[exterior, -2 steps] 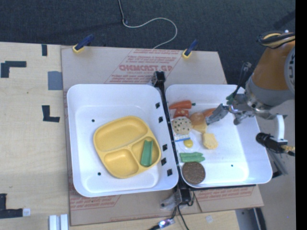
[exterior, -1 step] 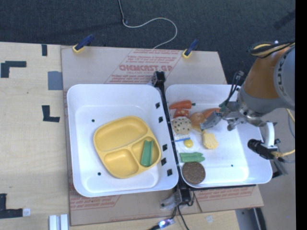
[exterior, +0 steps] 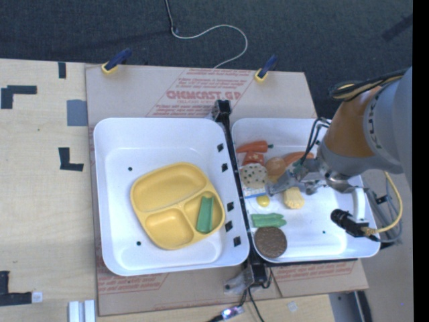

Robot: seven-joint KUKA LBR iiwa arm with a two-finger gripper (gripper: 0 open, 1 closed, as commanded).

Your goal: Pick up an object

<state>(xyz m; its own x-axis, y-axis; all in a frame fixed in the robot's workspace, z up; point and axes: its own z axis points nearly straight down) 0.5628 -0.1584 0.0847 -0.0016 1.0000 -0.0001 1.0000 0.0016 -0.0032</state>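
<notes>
Gripper (exterior: 295,183) hung low in the right bin (exterior: 348,250), just above a pale yellow lump (exterior: 293,198), probably to reach the food heaped near the divider (exterior: 231,173). Whether it was open or held anything, I could not tell. Beside the divider lay a speckled round cracker (exterior: 253,175), a red piece (exterior: 253,149), a green pod (exterior: 268,219) and a dark rough disc (exterior: 270,242). Left of the divider, a smooth yellow plastic tray (exterior: 161,196) carried a green piece (exterior: 205,214) in one compartment.
</notes>
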